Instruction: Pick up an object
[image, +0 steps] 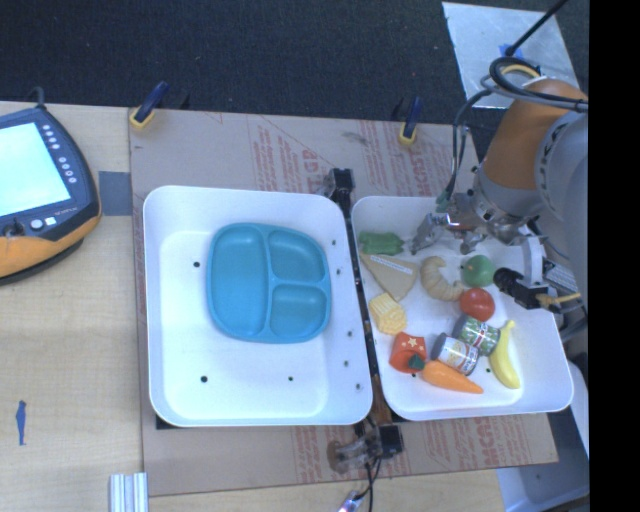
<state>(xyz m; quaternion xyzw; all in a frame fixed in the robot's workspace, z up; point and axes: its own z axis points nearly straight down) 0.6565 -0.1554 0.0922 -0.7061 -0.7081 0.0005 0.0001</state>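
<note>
Toys crowd the right bin (540, 395); blue tray (268, 282) fills the left.

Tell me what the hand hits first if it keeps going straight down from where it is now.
Probably the bare floor of the right bin near its far edge, between the green pepper and the croissant. The hand hangs there; depth is unclear.

bins (160, 300): 2 | blue divided plate (268, 282): 1 | toy foods (452, 377) in right bin: about 10 | clamps (148, 104): 2

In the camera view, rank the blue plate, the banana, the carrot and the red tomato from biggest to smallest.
1. Blue plate, by far
2. Banana and carrot, too alike to rank
3. Red tomato
</note>
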